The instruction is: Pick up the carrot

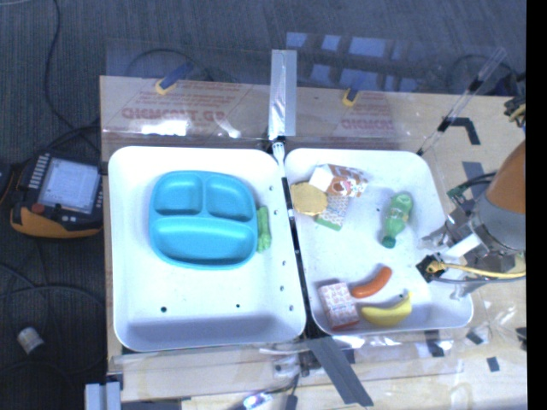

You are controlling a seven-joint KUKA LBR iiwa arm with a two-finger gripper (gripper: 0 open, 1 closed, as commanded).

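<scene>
Low in the right bin (427,173), toward its front edge: carrot (371,282), orange-red, lying at a slant with the right end raised. Just below it, banana (385,313), yellow, curved, close under the carrot but whether touching cannot be told. Just left of both, small pink waffle-patterned block (338,301), near the carrot's lower end. Farther up the same bin, green bottle (395,218) lying tilted, well apart from the carrot. At the bin's upper left, round tan cookie (308,199) beside a printed packet (340,190), the two overlapping. Across the divider, left bin (137,314) carrying a blue divided plate (203,217), with a thin green piece (263,228) lying along the plate's right edge. At the right edge of the right bin, tool (444,259) over the rim, off to the right of the carrot and apart from it; fingers too cluttered to read, so spread or pressed together cannot be told. Behind it, grey arm (508,220) with orange band. Under both bins, brown surface (128,101)
</scene>
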